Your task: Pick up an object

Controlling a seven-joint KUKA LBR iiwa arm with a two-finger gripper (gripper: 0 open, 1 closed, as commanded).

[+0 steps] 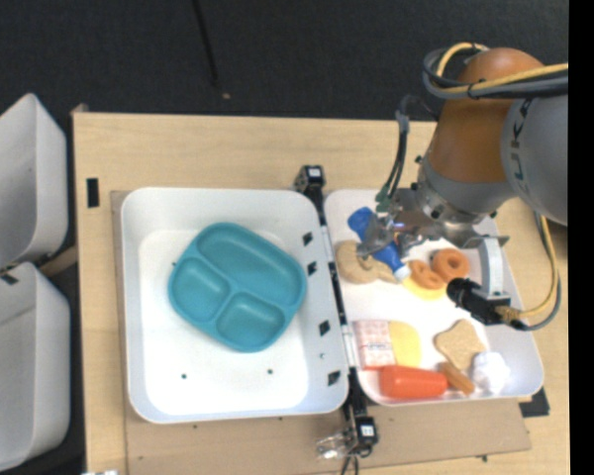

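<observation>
I note both bins [139, 295] look like smooth white plastic with a slight sheen. The teal plate [238, 285] reads as matt moulded plastic. The bench [99, 146] looks like pale, unvarnished wood. The arm's orange band [470, 137] is glossy; its grey shell [544, 156] is smoother and duller. The carrot [411, 382] and donut [447, 263] appear to be shiny plastic.

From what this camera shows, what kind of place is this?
Probably a robotics lab bench for grasping trials: two white bins on a wooden bench, toy food such as a doughnut, and a grey-and-orange arm reaching in.
</observation>
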